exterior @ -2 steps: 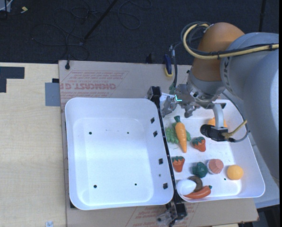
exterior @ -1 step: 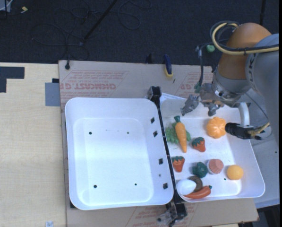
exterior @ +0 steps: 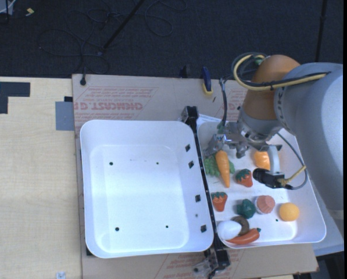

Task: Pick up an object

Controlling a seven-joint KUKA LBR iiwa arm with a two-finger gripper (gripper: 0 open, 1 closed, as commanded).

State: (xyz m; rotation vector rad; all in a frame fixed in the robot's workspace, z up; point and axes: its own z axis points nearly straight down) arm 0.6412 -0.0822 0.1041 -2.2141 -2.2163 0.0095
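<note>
Because the carrot (exterior: 223, 166) lies nearest, the gripper (exterior: 230, 145) hangs just above it; its grip state I cannot tell.

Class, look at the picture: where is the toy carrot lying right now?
The carrot lies in the right bin, near its left wall, on a green leafy toy, just below the gripper.

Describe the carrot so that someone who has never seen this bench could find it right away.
Look in the right-hand white bin, the one holding toy food. Near its upper left, just below the claw, lies the carrot: a long orange cone with green leaves beside it, longer than the round pieces nearby.
</note>
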